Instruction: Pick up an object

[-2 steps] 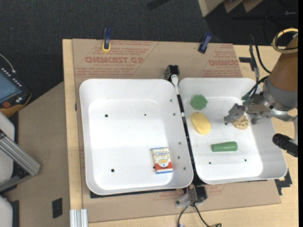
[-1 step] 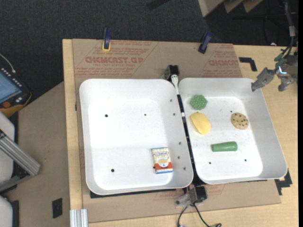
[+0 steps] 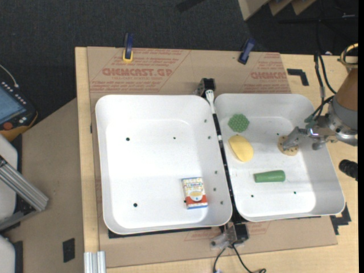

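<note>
Low over the right bin (image 3: 318, 169), near its right wall, the end effector (image 3: 297, 138) is seen reaching in from the right; whether anything is gripped cannot be told. Its tip is seen just above, or touching, a small tan perforated disc (image 3: 289, 147) lying on the bin floor. In the same bin, a green dimpled round piece (image 3: 239, 122) is placed near the left wall, with a yellow lemon-shaped object (image 3: 241, 149) just below it. A green cylinder (image 3: 269, 177) is laid on its side nearer the front, apart from the others. In the left bin (image 3: 142, 112), a small printed carton (image 3: 194, 193) is found near the front right corner. Both bins are carried on a cardboard-covered tabletop (image 3: 170, 67).
</note>
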